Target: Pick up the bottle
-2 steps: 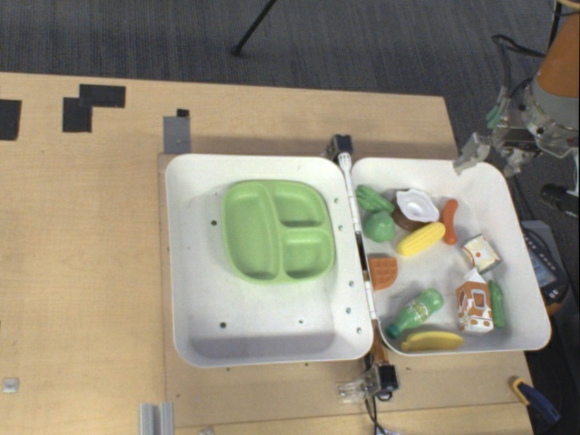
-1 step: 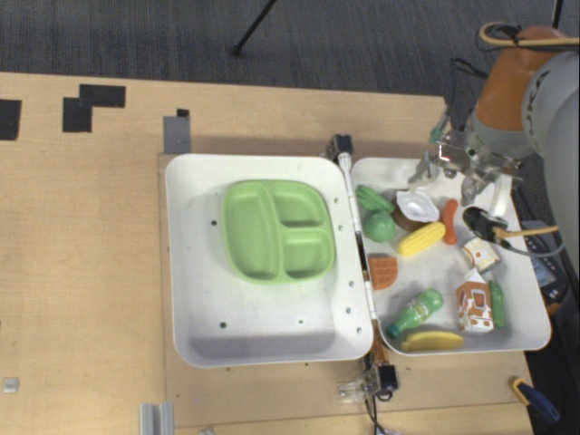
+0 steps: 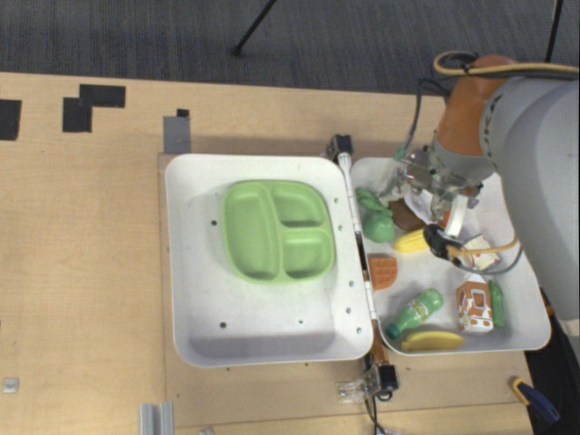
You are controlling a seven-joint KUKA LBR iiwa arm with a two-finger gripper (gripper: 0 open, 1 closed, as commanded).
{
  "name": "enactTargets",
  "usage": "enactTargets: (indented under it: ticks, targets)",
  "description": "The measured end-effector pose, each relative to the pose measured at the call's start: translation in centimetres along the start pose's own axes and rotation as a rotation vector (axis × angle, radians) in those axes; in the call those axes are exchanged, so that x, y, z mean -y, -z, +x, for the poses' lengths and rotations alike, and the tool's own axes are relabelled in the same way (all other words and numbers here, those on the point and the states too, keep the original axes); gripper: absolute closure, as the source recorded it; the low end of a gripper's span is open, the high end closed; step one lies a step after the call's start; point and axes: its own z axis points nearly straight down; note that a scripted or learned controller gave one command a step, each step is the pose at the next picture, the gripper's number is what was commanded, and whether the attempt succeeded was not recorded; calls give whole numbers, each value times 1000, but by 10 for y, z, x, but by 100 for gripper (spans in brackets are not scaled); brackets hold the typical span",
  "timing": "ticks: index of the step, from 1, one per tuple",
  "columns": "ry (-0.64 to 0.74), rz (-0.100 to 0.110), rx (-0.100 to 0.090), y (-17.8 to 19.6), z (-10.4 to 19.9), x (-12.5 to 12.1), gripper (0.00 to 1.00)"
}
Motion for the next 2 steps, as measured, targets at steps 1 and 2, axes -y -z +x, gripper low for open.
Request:
enactTargets:
  ticks: [1,2]
  targets:
    - [5,-4,0,12,1,-1,100]
    - [141,10,-2,87,54,104,100]
